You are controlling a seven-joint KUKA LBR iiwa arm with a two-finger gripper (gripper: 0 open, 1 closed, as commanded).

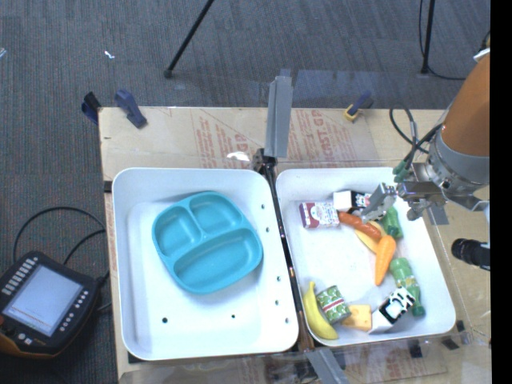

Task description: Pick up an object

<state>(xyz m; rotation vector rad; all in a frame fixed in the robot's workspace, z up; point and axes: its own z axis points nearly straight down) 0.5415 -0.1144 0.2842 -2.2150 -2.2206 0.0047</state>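
Observation:
My gripper (381,202) hangs low over the right bin (336,250), near its far right side. It sits just above an orange pepper-like piece (362,227) and a small green item (392,225), beside a small white and black box (344,200). A red and white carton (318,214) lies to the left of these. A second orange piece (385,259) lies just nearer than the gripper. Whether the gripper touches any of them is hidden by its own body.
At the near end of the right bin lie a banana (316,312), a green can (330,301), a yellow wedge (360,318), a green bottle (404,275) and a black and white item (398,304). A blue divided plate (208,241) rests in the left bin (136,294).

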